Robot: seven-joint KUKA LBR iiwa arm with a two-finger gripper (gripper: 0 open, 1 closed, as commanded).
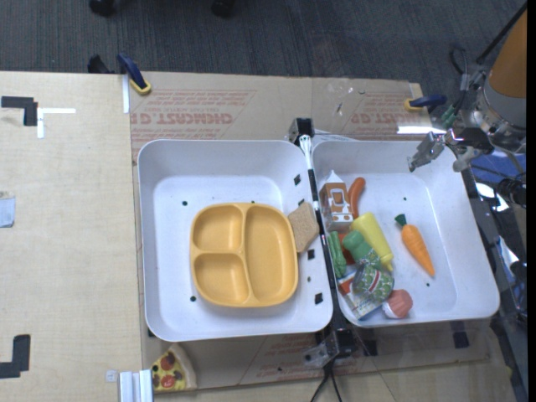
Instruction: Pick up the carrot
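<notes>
The carrot point(416, 246), orange with a small green top, lies on the floor of the right bin point(448, 296), its tip pointing toward the front right. My gripper point(438, 161) hangs above the bin's far right corner, well behind the carrot and apart from it. Its fingers stand open with nothing between them.
Left of the carrot is a pile: a small carton point(337, 204), a red sausage point(358, 193), a yellow piece point(373, 234), green pieces point(351, 249), a packet point(373, 280) and a red-and-white piece point(399, 304). The left bin point(159, 224) holds a yellow divided plate point(245, 254) and a brown cracker point(303, 225).
</notes>
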